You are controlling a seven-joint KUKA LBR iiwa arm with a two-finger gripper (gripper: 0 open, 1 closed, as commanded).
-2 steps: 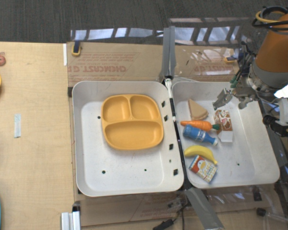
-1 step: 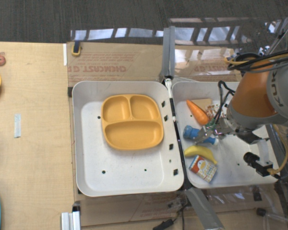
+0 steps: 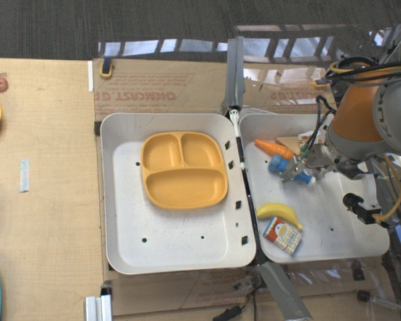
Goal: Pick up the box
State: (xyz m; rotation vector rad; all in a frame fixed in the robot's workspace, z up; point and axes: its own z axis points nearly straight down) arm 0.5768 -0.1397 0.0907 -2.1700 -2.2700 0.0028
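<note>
- I am reading mirrored print on the cardboard (image 3: 162, 89) lying behind the bins; it looks like "CHEMCRZT" reversed, but I am not sure of the letters.
- I am seeing the box (image 3: 282, 235), small with a red and white printed face, lying tilted near the front left corner of the right bin (image 3: 341, 236); its print is too small for me to read.
- A banana (image 3: 278, 212) is lying just behind the box, touching or nearly so.
- The gripper (image 3: 298, 172) is hanging over the back of the right bin, right at a blue thing (image 3: 279, 165) beside a carrot (image 3: 274, 148), well apart from the box.
- I cannot tell how its fingers are standing.
- A yellow divided plate (image 3: 184, 170) is sitting in the left bin (image 3: 123, 246).
</note>
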